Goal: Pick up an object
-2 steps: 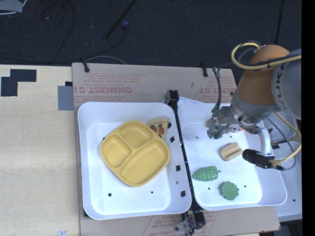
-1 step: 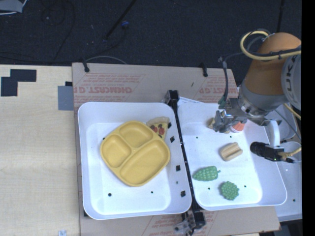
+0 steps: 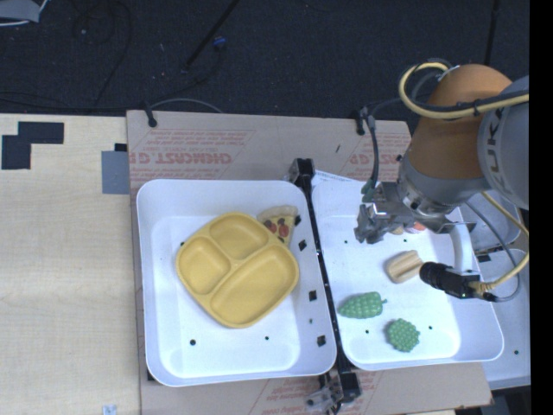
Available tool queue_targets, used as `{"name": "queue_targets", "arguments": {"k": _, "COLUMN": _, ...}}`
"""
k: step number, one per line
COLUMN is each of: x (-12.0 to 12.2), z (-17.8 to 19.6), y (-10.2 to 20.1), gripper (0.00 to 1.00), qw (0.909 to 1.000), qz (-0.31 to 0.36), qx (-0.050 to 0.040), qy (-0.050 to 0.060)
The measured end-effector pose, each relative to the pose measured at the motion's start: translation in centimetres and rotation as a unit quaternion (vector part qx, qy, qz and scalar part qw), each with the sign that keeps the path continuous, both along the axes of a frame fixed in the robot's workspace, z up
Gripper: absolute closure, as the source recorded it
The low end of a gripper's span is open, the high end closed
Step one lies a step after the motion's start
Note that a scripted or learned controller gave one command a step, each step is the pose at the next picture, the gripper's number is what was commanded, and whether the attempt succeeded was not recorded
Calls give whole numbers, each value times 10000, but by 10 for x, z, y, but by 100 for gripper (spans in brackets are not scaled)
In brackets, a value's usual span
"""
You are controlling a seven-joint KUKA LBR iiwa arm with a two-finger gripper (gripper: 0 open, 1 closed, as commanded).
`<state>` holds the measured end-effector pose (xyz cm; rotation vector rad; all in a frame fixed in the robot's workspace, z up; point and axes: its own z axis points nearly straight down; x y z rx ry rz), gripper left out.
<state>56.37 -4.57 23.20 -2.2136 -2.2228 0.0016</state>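
Observation:
In the right bin (image 3: 471, 344) lie a tan bread-roll-like piece (image 3: 403, 265), a green bumpy oval toy (image 3: 360, 305) and a green round broccoli-like toy (image 3: 402, 335). My gripper (image 3: 374, 228) hangs over the upper middle of that bin, up and left of the tan piece and apart from it. I see nothing between its dark fingers. The left bin (image 3: 164, 318) holds a yellow divided plate (image 3: 238, 269), with a pizza-slice toy (image 3: 278, 224) tucked at the plate's upper right edge.
A black divider bar (image 3: 316, 266) runs between the two bins. The arm's grey body and orange band (image 3: 458, 119) loom over the right bin's top right. Cables (image 3: 467, 285) trail along the right bin's right side. Cardboard lies under the bins.

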Motion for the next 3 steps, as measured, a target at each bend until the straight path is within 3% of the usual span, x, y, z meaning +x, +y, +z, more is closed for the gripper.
{"name": "queue_targets", "arguments": {"k": 1, "x": -28, "z": 0, "y": 42, "gripper": 100, "qw": 10000, "qz": -2, "qx": -2, "qy": 10}}
{"name": "queue_targets", "arguments": {"k": 3, "x": -57, "z": -14, "y": 142, "gripper": 100, "qw": 10000, "qz": 4, "qx": -7, "qy": 18}}
